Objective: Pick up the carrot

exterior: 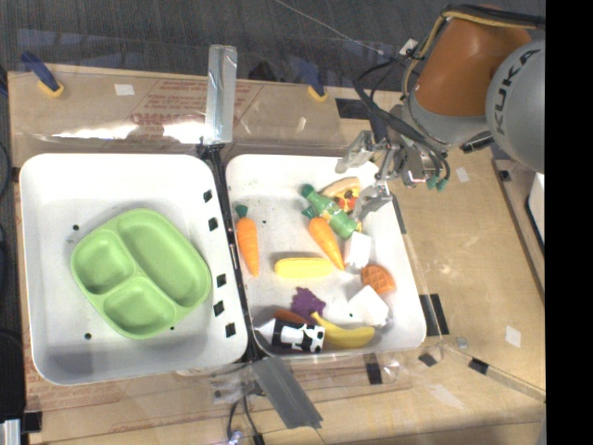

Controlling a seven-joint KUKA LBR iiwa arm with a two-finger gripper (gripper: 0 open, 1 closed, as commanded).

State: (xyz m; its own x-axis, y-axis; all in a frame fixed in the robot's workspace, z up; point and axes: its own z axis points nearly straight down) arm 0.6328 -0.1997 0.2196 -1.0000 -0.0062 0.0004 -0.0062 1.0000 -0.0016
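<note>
Left of the bins' divider: green tray, parked clear of the work. Just right of divider: carrot, loose and reachable. Farther right, second carrot among crowded toys. Far right, above them: jaws spread, holding nothing.

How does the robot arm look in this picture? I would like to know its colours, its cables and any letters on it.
The arm is light grey, with a rounded shell and a wide orange band above the wrist. Dark letters reading KUK run along the grey shell at the picture's right edge. Black cables loop beside the wrist. The pincer is small, made of bare silvery metal parts, with a small green piece near it.
</note>
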